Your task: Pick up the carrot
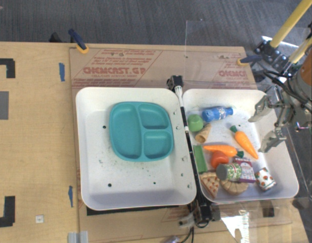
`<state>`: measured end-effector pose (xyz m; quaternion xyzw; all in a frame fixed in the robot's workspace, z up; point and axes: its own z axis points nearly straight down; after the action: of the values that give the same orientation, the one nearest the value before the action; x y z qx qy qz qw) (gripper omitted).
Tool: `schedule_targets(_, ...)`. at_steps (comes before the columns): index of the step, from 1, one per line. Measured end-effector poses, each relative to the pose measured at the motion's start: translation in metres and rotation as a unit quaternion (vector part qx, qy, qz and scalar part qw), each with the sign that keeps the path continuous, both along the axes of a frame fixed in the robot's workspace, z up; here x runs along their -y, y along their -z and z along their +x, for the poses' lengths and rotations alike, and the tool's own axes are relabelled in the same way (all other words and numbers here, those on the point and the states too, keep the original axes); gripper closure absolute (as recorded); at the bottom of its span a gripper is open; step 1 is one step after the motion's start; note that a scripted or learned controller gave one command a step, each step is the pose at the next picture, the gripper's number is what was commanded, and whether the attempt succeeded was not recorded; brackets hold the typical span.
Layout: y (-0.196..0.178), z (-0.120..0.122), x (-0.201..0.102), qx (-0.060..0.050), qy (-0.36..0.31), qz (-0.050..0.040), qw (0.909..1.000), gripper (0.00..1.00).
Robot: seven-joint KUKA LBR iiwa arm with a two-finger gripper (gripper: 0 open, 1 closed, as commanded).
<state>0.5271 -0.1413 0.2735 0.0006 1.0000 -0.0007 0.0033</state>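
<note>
Two orange pieces are lying close in the right bin point(290, 178); the spread, empty gripper point(267, 126) hovering beside the carrot point(245, 142) is risking grabbing the wrong one.

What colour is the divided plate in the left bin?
Teal, plain throughout; the divided plate shows best in the camera view.

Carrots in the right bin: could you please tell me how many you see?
2. One carrot lies near the bin's right side; another carrot lies at its middle. The pile may hide more.
</note>
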Motion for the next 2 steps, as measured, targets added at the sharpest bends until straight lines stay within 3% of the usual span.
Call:
schedule_targets(1,0.121,-0.007,-0.005,-0.004,0.131,0.0018,0.9913,0.00)
schedule_targets(2,0.175,0.026,0.052,0.008,0.208,0.0039,0.9780,0.00)
